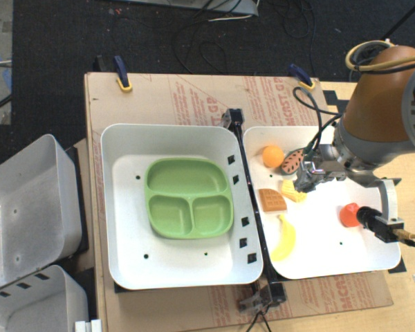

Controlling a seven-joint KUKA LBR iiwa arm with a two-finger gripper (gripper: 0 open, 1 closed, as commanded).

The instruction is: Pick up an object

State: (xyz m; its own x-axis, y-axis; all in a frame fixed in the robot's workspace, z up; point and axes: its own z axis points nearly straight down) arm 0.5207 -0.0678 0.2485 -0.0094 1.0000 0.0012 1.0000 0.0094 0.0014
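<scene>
Gripper (306,180) low over yellow wedge (293,191) just right of cracker (271,200), finger state indeterminate; wedge judged light, rigid, smooth, best pinched across narrow sides

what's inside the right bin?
Right bin: orange ball, strawberry, cracker, banana, yellow piece, red-orange item. The tool covers part of the yellow piece.

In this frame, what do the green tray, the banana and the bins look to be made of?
The green tray looks like moulded plastic: one even colour, rounded compartments, a soft sheen. The banana is probably a plastic toy, being uniformly bright yellow and smooth, though the picture is too coarse to be sure. The bins look like thin white plastic, with rounded corners and a matte finish.
</scene>
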